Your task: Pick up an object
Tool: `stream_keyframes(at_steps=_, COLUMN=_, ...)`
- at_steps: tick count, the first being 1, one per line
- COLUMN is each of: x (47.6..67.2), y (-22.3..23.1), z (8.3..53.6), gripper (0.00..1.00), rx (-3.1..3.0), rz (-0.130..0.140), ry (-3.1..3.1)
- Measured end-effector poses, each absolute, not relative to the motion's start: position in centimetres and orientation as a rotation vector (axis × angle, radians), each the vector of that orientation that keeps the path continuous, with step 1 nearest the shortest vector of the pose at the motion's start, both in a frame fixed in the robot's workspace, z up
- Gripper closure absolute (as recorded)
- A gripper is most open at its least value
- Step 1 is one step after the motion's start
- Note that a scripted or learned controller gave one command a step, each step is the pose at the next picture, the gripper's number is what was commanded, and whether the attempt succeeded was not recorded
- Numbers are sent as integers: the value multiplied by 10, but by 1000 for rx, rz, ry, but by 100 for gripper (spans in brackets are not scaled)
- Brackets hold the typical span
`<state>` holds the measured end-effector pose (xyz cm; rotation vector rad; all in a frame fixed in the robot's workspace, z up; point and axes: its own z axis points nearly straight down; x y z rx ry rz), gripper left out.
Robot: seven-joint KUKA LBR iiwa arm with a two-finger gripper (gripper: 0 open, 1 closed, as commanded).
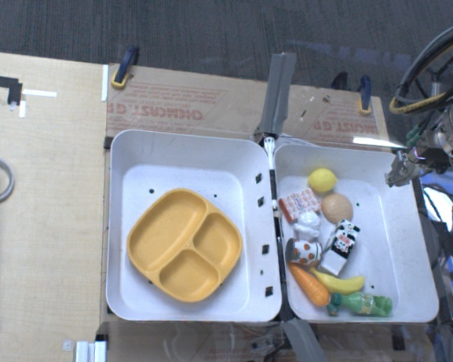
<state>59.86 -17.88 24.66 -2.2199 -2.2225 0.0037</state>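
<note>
Nothing is lifted yet: the gripper [401, 169] hangs at the right bin's [409, 255] far right rim (whether spread or pressed together I cannot tell), apparently holding nothing, while the lemon [322, 180], carrot [309, 284] and banana [340, 282] lie inside.

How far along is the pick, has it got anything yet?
Nothing looks picked yet. The gripper sits at the upper right rim of the right bin, with no item seen between its fingers. The lemon, carrot, banana and green bottle lie in that bin. Left to do: descend, grasp one, lift.
</note>
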Motion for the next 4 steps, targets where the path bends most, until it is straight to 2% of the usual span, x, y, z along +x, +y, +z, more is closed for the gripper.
stream_keyframes(at_steps=1, x=561, y=-119, z=160, gripper=0, rx=-1859, rz=2, ry=-2532)
stream_keyframes(at_steps=2, x=515, y=-89, z=191, gripper=0, rx=-2071, rz=4, ry=-2360)
stream_keyframes(at_steps=3, x=477, y=-35, z=190, gripper=0, rx=-2308, rz=7, ry=-2127)
stream_keyframes(at_steps=4, x=564, y=-69, z=247, gripper=0, rx=-2277, rz=4, ry=-2166)
